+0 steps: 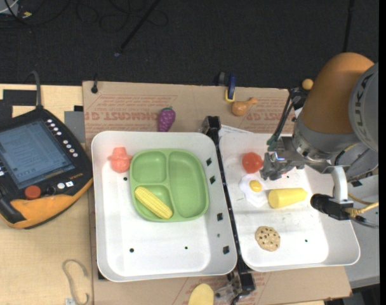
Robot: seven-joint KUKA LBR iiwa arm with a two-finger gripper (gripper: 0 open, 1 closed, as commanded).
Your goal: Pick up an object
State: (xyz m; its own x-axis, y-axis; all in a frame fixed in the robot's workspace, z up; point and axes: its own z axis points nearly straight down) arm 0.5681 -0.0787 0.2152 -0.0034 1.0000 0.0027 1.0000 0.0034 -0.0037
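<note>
Gripper low in the right bin, just beside a red tomato; finger spread impossible to tell. Close below: glossy fried-egg toy, smooth yellow cylinder lying on its side, speckled round cookie further toward the front. Reversed red lettering on the cardboard sheet, not legible. Left bin with a green three-compartment plate, ridged corn cob in its lower left section, pink toy beside it.
</note>
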